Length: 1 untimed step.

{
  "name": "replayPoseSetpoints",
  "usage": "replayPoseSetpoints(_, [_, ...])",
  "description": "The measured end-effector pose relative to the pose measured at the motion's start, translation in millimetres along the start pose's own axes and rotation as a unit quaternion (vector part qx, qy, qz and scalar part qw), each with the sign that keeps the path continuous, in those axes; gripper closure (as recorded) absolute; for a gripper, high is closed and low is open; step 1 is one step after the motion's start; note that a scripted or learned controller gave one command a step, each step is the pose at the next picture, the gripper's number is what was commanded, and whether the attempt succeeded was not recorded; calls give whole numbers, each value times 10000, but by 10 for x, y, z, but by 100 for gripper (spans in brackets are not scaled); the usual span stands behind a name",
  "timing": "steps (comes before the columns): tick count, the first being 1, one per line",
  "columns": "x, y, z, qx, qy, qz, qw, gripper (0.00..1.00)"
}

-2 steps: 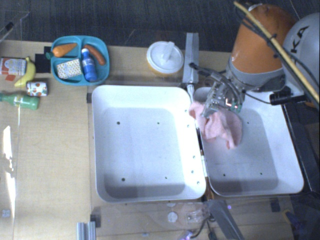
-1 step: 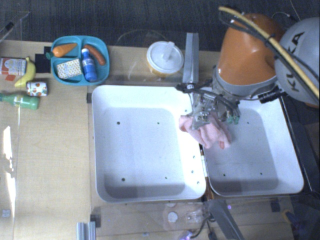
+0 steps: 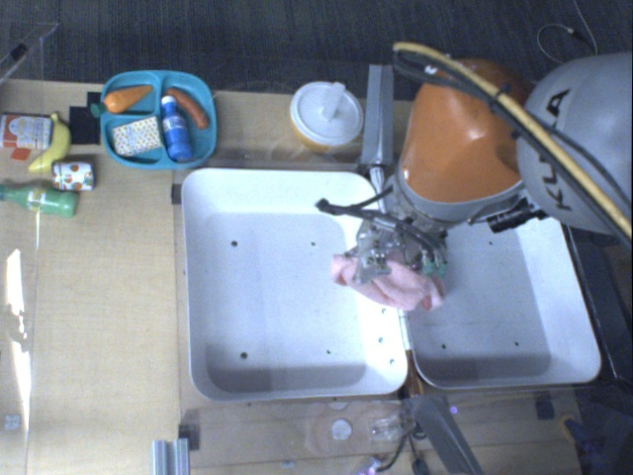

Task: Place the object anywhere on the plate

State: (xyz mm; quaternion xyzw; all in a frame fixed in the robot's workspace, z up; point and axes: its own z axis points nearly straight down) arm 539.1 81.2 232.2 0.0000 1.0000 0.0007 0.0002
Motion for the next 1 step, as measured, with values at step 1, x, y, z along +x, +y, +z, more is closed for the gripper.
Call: replayPoseSetpoints(1, [0, 0, 0, -1, 0, 0, 10000, 0])
